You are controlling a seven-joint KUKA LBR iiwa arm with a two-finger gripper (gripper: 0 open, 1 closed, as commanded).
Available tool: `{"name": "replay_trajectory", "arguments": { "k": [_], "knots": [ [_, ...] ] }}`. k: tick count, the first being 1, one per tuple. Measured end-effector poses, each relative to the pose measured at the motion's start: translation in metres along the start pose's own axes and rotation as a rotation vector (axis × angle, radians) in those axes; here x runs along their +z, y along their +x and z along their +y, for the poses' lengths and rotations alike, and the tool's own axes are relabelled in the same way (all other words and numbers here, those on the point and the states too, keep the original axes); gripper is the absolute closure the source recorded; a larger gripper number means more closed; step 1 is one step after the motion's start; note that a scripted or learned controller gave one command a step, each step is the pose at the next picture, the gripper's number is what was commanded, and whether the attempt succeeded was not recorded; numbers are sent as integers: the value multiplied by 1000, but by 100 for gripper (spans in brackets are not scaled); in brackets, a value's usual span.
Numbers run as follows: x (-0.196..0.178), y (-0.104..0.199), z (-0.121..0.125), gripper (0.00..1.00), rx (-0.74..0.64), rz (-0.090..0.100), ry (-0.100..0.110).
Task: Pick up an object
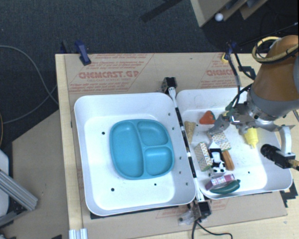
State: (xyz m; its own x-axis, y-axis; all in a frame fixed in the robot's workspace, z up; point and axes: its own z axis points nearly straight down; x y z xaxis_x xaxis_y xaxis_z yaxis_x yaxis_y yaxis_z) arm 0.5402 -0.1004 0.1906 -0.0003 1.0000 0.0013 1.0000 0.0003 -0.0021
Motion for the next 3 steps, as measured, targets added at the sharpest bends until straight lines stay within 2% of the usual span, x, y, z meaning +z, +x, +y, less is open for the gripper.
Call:
{"name": "replay_trajectory", "arguments": {
  "k": [1,2,3],
  "knots": [
    [92,-26,4,0,1,-1,2],
    [106,-17,81,0,-1,-1,-3],
    [105,-7,115,0,-1,-2,-4]
  ]
}}
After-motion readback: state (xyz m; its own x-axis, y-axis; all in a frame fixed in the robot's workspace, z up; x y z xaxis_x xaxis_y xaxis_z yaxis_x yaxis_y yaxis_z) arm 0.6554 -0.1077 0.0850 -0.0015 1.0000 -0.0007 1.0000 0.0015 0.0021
